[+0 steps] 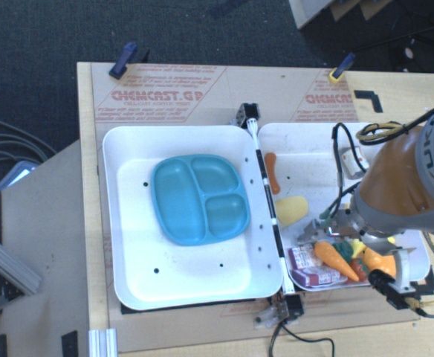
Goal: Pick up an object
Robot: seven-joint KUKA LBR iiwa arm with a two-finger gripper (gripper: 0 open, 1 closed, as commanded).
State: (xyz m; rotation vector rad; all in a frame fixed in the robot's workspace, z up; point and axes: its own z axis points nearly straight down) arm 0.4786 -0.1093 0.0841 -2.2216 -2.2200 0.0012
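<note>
Two shallow white plastic bins side by side on the bench: left bin (128, 266) carries just a light-blue three-compartment plastic plate (200, 198), flat in the middle, well apart from the arm, so not the likely target. Right bin (306, 134) has the candidates, bunched toward its near edge, probably why the grey arm with the orange band (399, 181) reaches in low over that end. The gripper (334, 229) sits among the clutter there; can't tell how far open it is or whether it has anything. Pale yellow lemon-shaped toy (291, 209) lies near the bin's left wall, just beside the gripper. Purple-and-white flat packet (311, 267) is in the near-left corner, with an orange toy carrot (336, 261) lying across it. A thin orange-red stick-like toy (272, 172) lies along the left wall, toward the far end. Judgement: nothing lifted yet.
</note>
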